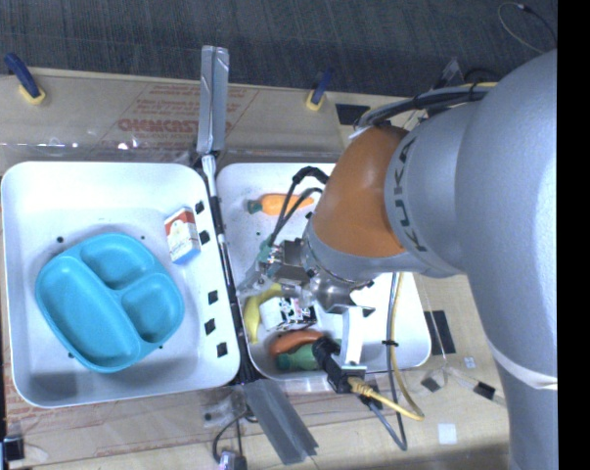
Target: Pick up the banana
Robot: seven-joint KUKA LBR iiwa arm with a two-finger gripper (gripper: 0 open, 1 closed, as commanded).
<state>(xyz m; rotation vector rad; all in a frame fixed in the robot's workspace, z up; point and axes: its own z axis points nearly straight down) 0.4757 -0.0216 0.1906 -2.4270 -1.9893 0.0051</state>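
Banana [250,317] at right bin's left wall, arm overhead; hand [293,306] grip unclear; carrot [274,204] beyond.

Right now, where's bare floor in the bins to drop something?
Left bin: bare strip along the far wall above the blue plate and small carton, plus the near corners. Right bin: a small bare patch at the far end beside the carrot. Its near half is crowded: banana, toy food and the gripper packed together under the arm.
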